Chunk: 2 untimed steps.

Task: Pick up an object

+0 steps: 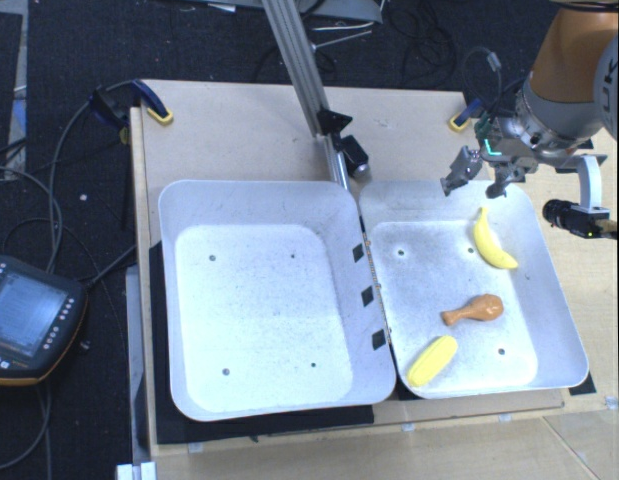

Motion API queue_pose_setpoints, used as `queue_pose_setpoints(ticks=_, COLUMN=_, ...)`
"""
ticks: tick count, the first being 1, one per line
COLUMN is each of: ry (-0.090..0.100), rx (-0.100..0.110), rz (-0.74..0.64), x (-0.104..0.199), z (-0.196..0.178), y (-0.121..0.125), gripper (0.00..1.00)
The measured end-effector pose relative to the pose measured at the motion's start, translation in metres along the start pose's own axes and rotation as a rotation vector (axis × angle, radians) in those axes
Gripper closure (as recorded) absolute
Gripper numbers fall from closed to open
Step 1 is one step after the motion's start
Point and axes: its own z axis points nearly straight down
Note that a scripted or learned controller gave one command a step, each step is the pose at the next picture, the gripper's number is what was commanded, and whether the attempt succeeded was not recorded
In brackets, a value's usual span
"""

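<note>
Corn cob [431, 360] lies nearest, at the right bin's [549, 363] front edge. Just behind it sits a drumstick [474, 311]; the banana [492, 241] lies further back, near the bin's rear wall. All three are candidates for the pick and sit loose, well spaced, so each can be reached singly. Left bin [179, 268] carries nothing to grasp. Gripper [484, 176] hangs above the right bin's rear rim, fingers spread apart, holding nothing; banana is closest to it, likely target.

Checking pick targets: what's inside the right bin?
Right bin: banana, drumstick, corn cob. All lie apart, nothing stacked or covered.
</note>
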Motion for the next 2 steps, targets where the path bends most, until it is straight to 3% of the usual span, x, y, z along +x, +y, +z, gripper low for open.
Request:
queue_pose_setpoints(ticks=1, ry=0.000, rx=0.000, rz=0.000, x=0.000, z=0.000, y=0.000, gripper=0.00)
queue_pose_setpoints(ticks=2, ry=0.001, rx=0.005, rz=-0.001, x=0.005, z=0.062, y=-0.002, gripper=0.00)
